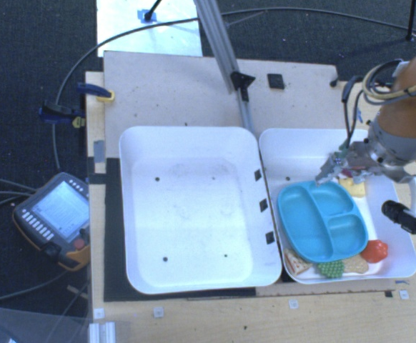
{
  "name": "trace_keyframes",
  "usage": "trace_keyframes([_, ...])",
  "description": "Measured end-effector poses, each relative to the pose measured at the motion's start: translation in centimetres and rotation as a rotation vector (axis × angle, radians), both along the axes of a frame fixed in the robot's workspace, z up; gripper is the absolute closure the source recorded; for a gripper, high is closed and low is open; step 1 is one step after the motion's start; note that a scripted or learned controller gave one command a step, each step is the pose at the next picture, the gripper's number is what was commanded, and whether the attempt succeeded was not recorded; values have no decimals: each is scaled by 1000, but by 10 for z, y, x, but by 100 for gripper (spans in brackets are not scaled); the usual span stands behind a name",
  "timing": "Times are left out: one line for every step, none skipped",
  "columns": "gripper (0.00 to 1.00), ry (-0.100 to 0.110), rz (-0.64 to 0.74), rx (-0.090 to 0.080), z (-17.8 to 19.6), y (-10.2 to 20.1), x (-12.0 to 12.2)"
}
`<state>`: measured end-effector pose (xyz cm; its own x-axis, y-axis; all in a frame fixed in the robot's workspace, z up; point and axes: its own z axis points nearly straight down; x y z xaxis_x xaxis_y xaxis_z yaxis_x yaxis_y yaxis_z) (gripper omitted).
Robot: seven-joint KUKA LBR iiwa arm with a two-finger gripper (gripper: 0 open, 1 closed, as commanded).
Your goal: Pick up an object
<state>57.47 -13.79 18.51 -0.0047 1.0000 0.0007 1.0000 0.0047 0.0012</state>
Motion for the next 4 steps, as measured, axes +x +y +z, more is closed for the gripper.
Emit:
trace_keyframes([0, 3, -3, -1, -44, -7, 2])
trace_keyframes([0, -4, -2, -1, -81, -6, 4])
trace_keyframes([100, -4, -2, -1, -72, -6, 4])
trace_keyframes([100, -3, -1, -2, -22, -15, 10])
